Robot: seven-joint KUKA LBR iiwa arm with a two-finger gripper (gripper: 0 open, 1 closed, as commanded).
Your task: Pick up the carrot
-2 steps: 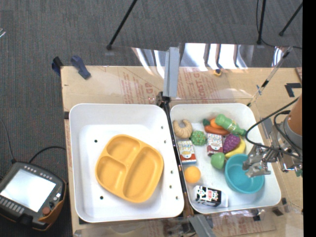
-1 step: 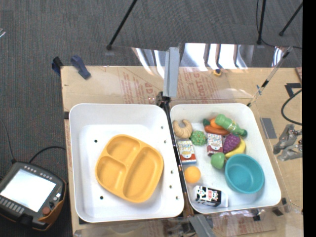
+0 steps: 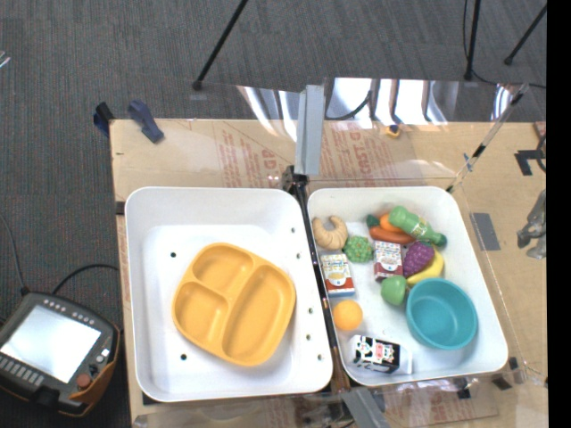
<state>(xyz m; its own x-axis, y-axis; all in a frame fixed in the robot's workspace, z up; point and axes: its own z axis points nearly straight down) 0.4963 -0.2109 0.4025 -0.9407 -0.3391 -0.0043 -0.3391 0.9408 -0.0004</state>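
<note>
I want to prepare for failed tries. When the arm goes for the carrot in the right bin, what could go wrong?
1. The carrot lies packed among the green bottle, the purple grapes and a small carton, so the fingers may close on a neighbour or push them around.
2. Parts of the carrot are covered by the bottle, which leaves little surface to grasp; it may slip out.
3. The gripper waits at the far right, so its path probably crosses the bin wall.

You see a yellow divided plate [image 3: 235, 303] in a white bin [image 3: 143, 239], a teal bowl [image 3: 442, 315], an orange carrot [image 3: 393, 233], purple grapes [image 3: 417, 259], and a black-and-white cow-patterned carton [image 3: 381, 353].
</note>
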